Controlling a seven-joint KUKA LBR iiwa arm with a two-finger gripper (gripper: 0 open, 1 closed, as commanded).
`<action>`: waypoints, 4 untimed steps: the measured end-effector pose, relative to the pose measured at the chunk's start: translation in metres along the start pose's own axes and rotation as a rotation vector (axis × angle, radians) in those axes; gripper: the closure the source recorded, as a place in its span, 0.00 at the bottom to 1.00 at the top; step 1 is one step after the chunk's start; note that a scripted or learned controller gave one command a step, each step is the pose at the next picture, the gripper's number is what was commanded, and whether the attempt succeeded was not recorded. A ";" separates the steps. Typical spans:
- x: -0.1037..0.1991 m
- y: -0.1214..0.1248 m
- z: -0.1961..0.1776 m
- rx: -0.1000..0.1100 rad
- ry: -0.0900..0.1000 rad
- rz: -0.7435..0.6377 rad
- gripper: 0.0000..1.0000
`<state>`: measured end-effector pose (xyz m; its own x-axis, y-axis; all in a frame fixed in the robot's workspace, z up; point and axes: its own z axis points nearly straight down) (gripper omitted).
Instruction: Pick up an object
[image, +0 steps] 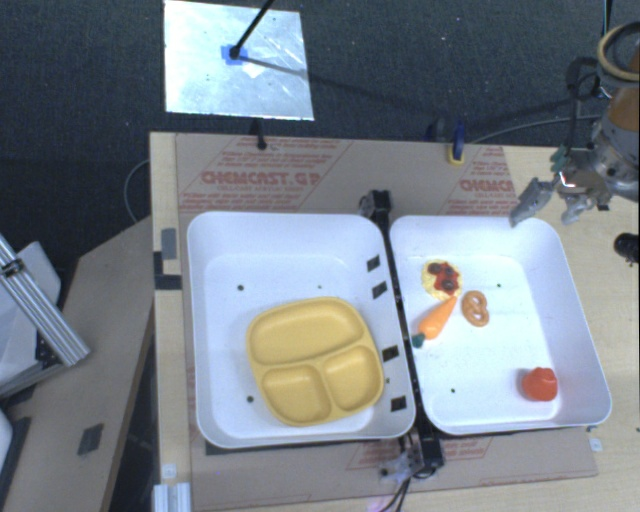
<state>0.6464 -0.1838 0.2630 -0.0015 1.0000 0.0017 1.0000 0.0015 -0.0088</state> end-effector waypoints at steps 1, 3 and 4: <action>0.001 0.002 -0.007 -0.011 -0.002 -0.003 0.00; -0.010 0.011 0.097 -0.008 -0.002 -0.004 0.00; -0.009 0.001 0.152 -0.006 -0.002 -0.001 0.00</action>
<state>0.6463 -0.1928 0.1106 -0.0023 1.0000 0.0002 1.0000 0.0023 -0.0025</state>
